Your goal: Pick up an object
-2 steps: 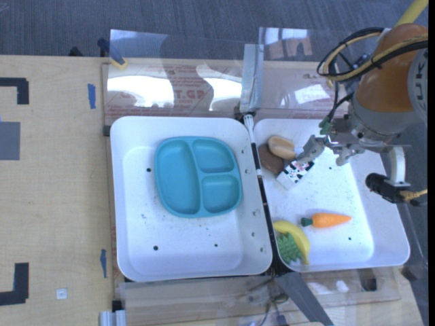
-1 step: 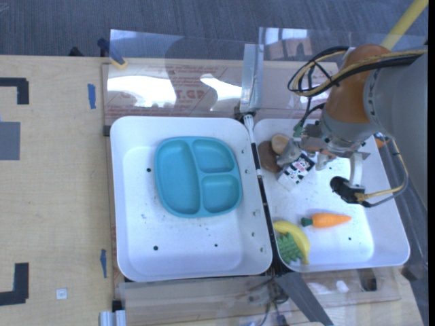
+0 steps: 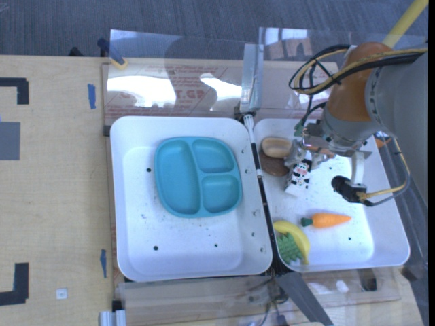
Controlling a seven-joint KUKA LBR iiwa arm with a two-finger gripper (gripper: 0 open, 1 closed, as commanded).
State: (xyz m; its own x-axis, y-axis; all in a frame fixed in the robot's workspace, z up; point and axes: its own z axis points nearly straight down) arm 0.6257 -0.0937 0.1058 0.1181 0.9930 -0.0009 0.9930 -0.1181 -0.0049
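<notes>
The pincer (image 3: 301, 163) hangs over the right bin (image 3: 391, 246), pinching a black-and-white toy (image 3: 298, 177) just beside the bread (image 3: 275, 148).

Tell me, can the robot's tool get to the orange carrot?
Probably yes. The carrot lies in the open on the right bin's floor, nothing on top of it, and the tool is over the same bin, near the brown bread.
</notes>
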